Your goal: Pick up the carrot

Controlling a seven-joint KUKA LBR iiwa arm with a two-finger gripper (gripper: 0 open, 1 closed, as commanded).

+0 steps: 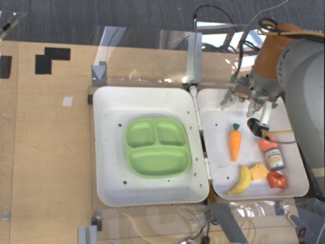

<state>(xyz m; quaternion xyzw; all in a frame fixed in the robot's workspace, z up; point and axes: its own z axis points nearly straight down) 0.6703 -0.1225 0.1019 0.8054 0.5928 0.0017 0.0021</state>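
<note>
Pale wooden bench (45, 151) with black markings (52, 58), dark grey carpet (127, 6) beyond.

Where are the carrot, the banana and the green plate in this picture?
carrot (235, 144), camera view, middle of its orange body.
banana (240, 181), camera view, middle of its yellow curve.
green plate (158, 161), camera view, floor of its large compartment.

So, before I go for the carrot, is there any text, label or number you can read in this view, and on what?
None can be read.
Small bottle in the right bin: it bears a label, with print too small and blurred to read.
Carrot, banana, green tray: no markings seen.
Black shapes on the bench: plain blocks, not letters.
</note>
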